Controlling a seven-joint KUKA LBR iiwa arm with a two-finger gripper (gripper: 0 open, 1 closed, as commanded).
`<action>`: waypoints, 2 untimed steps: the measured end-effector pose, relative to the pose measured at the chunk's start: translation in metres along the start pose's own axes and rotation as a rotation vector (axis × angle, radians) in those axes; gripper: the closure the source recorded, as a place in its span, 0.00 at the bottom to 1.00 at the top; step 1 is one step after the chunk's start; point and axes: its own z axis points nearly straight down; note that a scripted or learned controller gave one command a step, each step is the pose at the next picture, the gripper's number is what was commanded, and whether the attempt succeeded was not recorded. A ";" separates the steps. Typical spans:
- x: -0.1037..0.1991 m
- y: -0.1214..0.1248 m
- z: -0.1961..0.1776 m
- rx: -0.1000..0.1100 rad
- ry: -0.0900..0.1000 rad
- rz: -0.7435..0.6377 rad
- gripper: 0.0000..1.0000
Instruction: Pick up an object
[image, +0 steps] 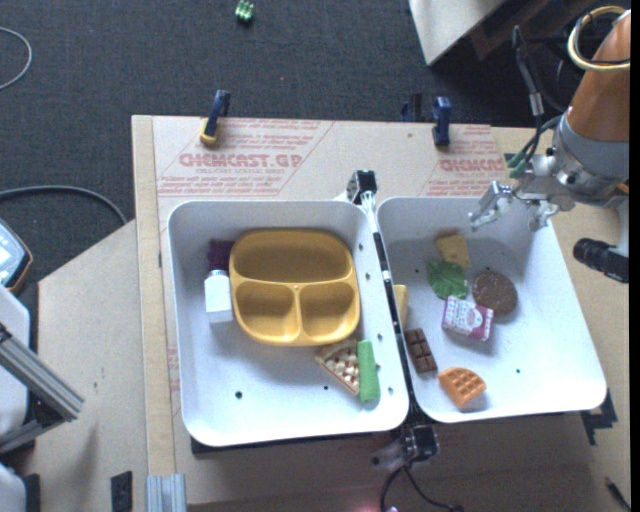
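My two-finger metal gripper (512, 205) hangs over the far right corner of the right shallow white bin (570, 330), fingers spread apart with nothing between them; my grey wrist with its orange band (605, 85) enters from the right edge. Contents of the right bin, all lying apart from my gripper: a small pale yellow cheese-like block (452, 248) nearest my fingers; just below it a green leafy piece (446, 278); beside that a round brown patty-shaped disc (494, 293); a pink-and-white small carton (467, 319) touching the disc's lower left; a dark brown chocolate bar piece (420, 351) near the bin's left wall; an orange waffle-shaped piece (462, 386) toward the near edge; a thin yellow slab (400, 299) leaning at the left wall. Contents of the left shallow white bin (190, 390): a large yellow plastic divided tray (295, 285) with three compartments at centre; a small white bottle (218, 296) touching the tray's left side; a dark purple item (220, 251) just behind the bottle, too hidden to identify; a tan triangular slice with pale spots (342, 366) below the tray; a green stick-shaped piece (367, 371) lying against the slice's right side. Both bins sit side by side on a light board with red printed lettering (250, 160), fastened at its far edge by two blue clamps (215, 115). The surrounding floor is dark carpet (100, 60).
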 end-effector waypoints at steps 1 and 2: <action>-0.005 0.008 0.054 0.006 0.001 0.000 0.00; -0.012 0.010 0.101 0.005 0.001 0.000 0.00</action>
